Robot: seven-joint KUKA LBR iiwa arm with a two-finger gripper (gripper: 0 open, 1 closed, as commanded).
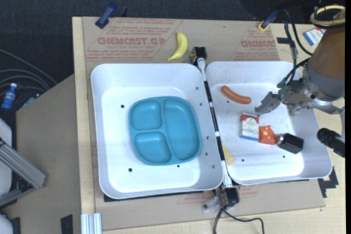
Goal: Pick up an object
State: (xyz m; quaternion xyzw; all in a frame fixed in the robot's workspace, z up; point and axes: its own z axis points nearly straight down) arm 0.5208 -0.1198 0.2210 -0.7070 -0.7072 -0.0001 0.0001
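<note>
In the right bin (249,171) lie a sausage (236,95), a small box (249,126) in red, white and blue, a red packet with a star (267,134), and a black block (290,143). A small yellow piece (228,158) rests at the bin's left edge. My gripper (270,104) hangs over the right bin, just above the box and to the right of the sausage. Nothing shows between its fingers.
The left bin (109,134) holds a blue divided plate (164,130). A toy banana (179,46) lies on the board behind the bins, with a blue clip (106,16) at the board's far left corner. The arm (329,68) comes in over the right bin's right side.
</note>
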